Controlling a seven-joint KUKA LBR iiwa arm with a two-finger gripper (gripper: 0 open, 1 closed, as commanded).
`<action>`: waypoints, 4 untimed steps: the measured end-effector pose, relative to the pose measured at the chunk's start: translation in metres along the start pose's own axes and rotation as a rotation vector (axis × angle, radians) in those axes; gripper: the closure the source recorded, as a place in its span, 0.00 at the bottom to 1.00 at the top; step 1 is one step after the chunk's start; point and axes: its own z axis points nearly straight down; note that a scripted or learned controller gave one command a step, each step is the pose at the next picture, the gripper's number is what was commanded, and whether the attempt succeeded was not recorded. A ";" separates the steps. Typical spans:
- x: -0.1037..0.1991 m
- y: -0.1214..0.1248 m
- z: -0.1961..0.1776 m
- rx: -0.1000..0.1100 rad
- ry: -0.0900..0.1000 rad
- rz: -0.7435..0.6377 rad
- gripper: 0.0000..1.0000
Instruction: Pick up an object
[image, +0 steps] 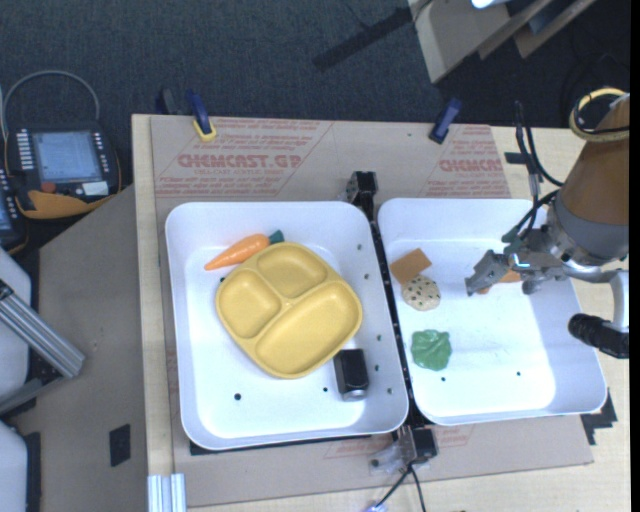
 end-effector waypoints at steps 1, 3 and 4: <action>0.003 -0.005 0.042 0.000 0.000 0.000 0.00; 0.002 0.001 0.075 -0.003 -0.001 0.000 1.00; 0.001 -0.007 0.018 -0.006 -0.003 -0.001 1.00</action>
